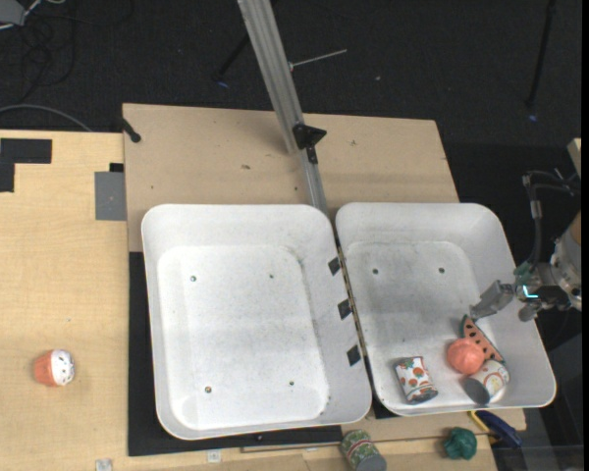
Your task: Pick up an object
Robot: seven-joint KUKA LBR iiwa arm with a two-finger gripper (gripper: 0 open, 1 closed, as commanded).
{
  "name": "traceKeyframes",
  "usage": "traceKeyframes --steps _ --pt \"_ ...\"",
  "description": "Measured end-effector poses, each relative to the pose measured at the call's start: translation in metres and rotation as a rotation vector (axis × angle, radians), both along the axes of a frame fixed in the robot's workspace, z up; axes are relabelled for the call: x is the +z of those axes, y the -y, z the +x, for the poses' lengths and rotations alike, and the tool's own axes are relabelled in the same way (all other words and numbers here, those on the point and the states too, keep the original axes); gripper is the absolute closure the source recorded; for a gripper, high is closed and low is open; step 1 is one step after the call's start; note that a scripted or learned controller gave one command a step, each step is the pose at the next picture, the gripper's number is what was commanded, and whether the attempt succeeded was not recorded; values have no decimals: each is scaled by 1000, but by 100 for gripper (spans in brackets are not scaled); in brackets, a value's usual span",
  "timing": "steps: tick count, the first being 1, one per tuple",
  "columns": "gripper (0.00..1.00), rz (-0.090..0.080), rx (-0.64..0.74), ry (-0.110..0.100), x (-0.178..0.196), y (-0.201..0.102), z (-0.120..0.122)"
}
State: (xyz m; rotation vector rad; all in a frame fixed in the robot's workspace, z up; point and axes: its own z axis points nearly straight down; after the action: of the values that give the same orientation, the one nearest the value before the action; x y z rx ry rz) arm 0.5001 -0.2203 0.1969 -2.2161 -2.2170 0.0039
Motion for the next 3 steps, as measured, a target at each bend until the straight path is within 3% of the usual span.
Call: traceKeyframes --steps 1,2,3 --pt "0 -2 -1 4 2 0 1" --pt "0 1 0 -2 -60 -7 1" --pt "0 -3 -1 6 -106 -7 1"
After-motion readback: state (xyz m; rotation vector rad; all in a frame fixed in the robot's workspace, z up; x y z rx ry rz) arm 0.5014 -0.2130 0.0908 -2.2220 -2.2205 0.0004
